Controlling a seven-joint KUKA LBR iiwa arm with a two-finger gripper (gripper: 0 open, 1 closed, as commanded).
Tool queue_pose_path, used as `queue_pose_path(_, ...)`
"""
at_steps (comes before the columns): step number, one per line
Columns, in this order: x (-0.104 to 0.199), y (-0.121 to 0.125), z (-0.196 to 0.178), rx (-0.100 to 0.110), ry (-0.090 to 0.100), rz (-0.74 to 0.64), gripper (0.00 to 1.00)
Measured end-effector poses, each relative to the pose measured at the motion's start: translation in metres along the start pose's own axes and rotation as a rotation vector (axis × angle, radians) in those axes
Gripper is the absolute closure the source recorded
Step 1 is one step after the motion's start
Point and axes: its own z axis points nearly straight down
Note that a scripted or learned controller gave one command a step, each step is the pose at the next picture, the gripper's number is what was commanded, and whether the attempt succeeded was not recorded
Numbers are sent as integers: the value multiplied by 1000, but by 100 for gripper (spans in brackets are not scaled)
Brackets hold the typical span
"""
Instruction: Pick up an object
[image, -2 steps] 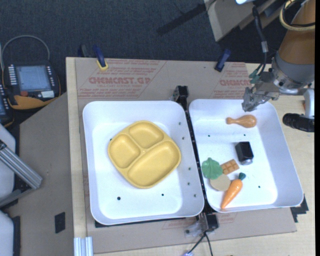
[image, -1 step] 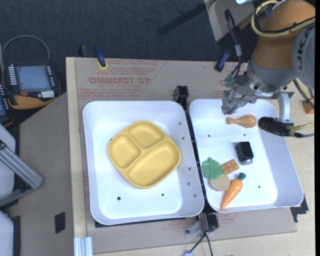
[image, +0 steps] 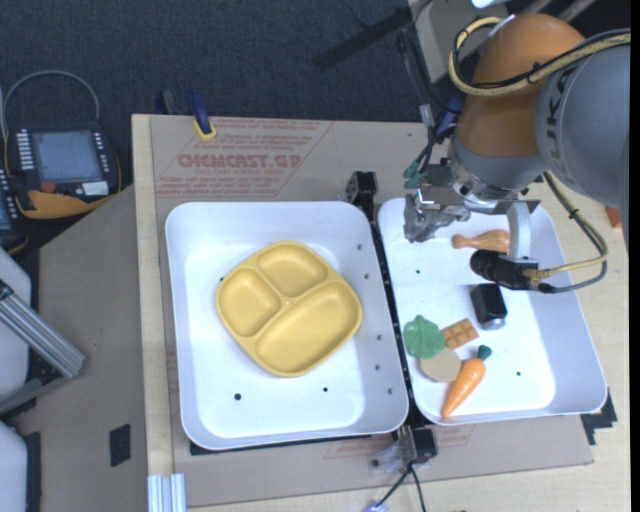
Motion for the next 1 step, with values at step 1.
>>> queue_pose_path(1, 51, 1, 1, -3, -1, 0, 100)
